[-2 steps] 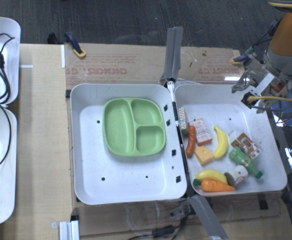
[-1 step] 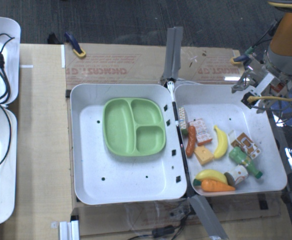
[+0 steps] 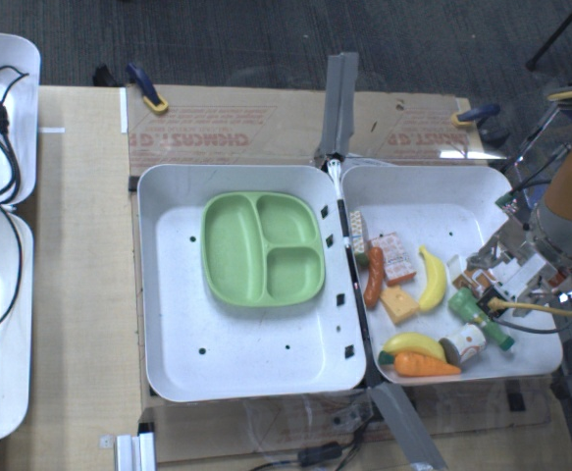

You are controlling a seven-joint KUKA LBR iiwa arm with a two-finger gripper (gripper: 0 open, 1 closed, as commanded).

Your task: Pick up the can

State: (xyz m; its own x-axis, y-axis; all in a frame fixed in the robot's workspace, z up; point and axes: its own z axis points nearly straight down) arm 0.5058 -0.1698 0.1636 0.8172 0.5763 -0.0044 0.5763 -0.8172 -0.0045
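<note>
Dark carpet (image 3: 266,18) lies behind a pale wooden counter (image 3: 79,214) that carries two shallow white bins side by side.

The can (image 3: 467,343) is in the right bin (image 3: 433,177), near its front right corner. It looks small and round-bodied, pale with a darker end, and it seems to lie on its side rather than stand. A green bottle (image 3: 480,312) of smooth, glossy plastic rests just behind it and appears to touch it. On its other side an orange carrot (image 3: 425,365) and a curved yellow banana (image 3: 413,343) lie close by. Farther in are a second banana (image 3: 433,278), a wedge of cheese (image 3: 398,305), a reddish sausage (image 3: 374,278) and a red and white packet (image 3: 393,256). The left bin (image 3: 168,263) holds a matte green divided plate (image 3: 263,248).

The tool (image 3: 496,268) hangs over the right side of the right bin, just behind the bottle and near the can. It is a tangle of metal and wires, and I cannot tell whether it is wide or narrow. Nothing is visibly held in it.

The main risk, as I judge it, is crowding. A descent here could close on the bottle instead, or nudge it into the can. A can on its side would likely roll off a smooth curved wall, slip toward the bin's edge, or wedge against the carrot.
</note>
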